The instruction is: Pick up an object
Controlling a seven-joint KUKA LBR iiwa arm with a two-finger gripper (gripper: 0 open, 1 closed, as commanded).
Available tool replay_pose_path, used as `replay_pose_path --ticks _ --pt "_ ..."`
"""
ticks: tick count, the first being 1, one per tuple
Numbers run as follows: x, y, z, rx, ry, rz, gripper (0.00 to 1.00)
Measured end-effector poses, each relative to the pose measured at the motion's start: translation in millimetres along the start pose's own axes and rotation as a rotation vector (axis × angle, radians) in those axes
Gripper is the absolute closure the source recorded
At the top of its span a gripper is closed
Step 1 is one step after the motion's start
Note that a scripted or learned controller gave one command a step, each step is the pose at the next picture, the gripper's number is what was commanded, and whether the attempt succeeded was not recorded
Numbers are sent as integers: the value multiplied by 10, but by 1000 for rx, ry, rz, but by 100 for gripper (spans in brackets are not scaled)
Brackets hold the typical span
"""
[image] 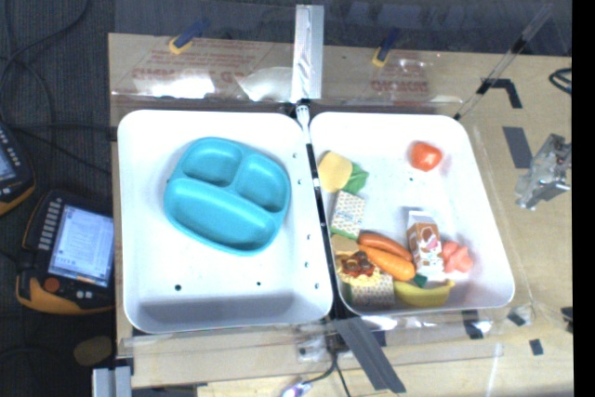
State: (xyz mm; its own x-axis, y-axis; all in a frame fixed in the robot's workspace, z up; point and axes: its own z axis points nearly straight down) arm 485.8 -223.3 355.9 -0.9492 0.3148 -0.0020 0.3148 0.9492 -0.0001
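Gripper (544,174) sits at frame's right edge, outside right bin (483,200); can't tell its state. Tomato (425,155) lies nearest, to its left.

We get bright, even overhead light; the white bins (223,311) nearly blow out, glare on plastic sheet (195,74) at 11 o'clock, whole frame slightly soft.
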Motion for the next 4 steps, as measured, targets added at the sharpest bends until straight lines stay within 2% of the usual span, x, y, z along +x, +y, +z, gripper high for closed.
replay_pose_path --ticks 1,2,3,4 --pt "79 224 651 0 0 185 100" --pt "0 0 -670 0 -3 175 100" --pt "-741 251 -1247 1 -4 -127 100" --pt "-1273 432 -1290 1 -3 -405 100"
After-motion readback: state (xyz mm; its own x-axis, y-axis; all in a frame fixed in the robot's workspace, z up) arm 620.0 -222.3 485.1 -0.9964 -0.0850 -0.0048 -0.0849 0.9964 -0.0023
